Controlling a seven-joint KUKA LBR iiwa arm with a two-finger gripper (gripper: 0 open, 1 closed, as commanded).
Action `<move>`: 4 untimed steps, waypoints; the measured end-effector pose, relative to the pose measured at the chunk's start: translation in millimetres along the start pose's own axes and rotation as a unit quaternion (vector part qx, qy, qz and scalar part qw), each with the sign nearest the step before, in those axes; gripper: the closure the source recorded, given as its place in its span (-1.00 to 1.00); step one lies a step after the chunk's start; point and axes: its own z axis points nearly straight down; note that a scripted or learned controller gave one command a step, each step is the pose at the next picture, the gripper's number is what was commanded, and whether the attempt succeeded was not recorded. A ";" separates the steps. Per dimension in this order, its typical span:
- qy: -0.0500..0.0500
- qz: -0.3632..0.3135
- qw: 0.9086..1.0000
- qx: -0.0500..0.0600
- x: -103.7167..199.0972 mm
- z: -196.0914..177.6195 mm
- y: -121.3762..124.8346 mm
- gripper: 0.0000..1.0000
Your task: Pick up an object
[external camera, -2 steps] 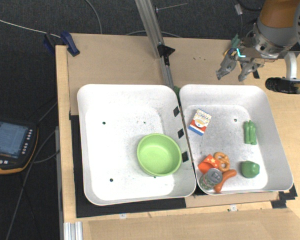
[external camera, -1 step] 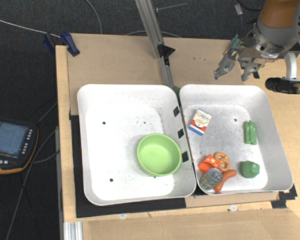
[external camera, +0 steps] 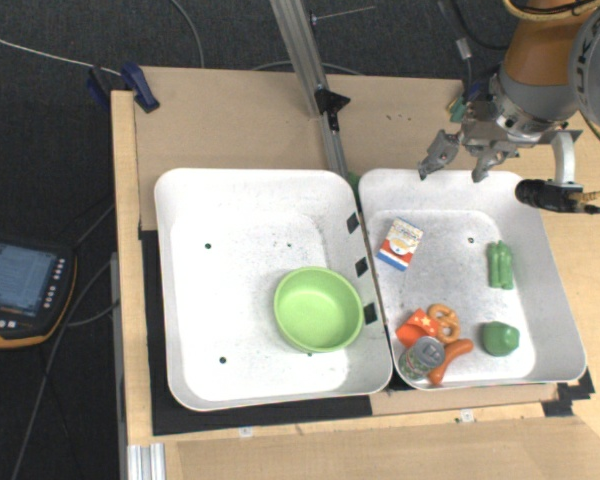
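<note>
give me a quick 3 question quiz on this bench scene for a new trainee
1. True or false: the round light green plastic bowl lies in the left white bin.
2. Multiple choice: where is the hand? A) above the far rim of the right white bin B) down inside the green bowl C) over the left bin's near edge
3. Fill in: the small white carton with red and blue print lies in the ____ bin.

Key
1. True.
2. A. Its fingers are spread and nothing sits between them.
3. Right, along with the green ridged block, the dark green rounded lump and the orange toy cluster.
</note>
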 end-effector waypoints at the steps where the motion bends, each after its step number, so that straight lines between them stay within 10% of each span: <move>1: 0.000 0.000 1.000 0.001 0.4 61.7 -5.9 -1.00; 2: 0.000 0.000 1.000 0.001 -0.6 124.9 -7.0 -1.00; 3: 0.000 0.000 1.000 -0.003 -0.7 110.2 -4.9 1.00; 4: -0.001 0.000 1.000 -0.005 -7.3 50.3 0.9 1.00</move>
